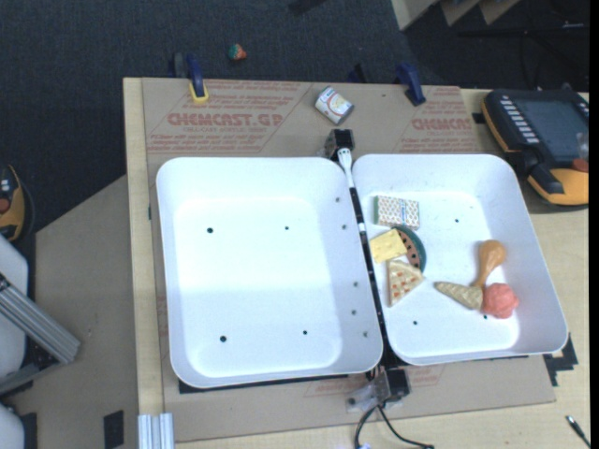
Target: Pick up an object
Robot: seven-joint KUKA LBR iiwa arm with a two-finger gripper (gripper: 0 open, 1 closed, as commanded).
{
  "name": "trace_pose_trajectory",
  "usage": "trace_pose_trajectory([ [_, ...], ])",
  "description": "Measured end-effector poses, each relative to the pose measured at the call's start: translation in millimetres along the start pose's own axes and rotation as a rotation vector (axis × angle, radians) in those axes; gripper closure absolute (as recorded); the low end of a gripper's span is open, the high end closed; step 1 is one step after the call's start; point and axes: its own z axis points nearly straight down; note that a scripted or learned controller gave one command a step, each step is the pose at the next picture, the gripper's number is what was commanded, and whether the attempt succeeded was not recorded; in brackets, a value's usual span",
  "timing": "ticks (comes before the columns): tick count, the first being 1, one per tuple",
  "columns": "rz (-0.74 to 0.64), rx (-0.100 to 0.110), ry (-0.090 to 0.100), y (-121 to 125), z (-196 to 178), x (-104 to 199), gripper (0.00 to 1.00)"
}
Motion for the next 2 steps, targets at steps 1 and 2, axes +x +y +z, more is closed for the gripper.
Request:
trace_pose_trajectory([
  [1,0.000,-0.006,-0.002,0.8,-11.3,0.0,1.00],
  [2,0.000,-0.004,-0.002,0.7,-10.7,-0.1,0.00],
])
